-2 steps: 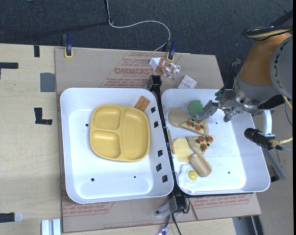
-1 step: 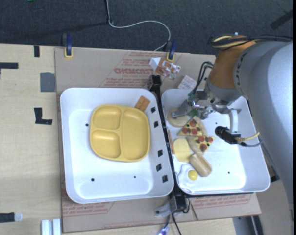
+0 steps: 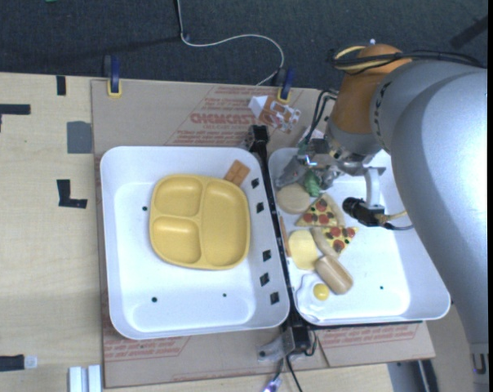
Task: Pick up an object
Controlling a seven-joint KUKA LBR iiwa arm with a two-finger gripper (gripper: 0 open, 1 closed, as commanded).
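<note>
Our pincer (image 3: 310, 172), grip state unclear, hangs over the toy food; we should centre on the pizza slice (image 3: 328, 219) first.

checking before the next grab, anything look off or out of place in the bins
One oddity: a small brown piece sits wedged behind the yellow tray in the left bin, apart from the other toy foods, which cluster in the right bin.

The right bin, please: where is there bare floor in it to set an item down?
Right bin: bare floor lies right of the pizza slice and the bread roll, out to the right and near rims. Its left side is crowded, food packed against the divider, with the gripper over the far corner.
</note>
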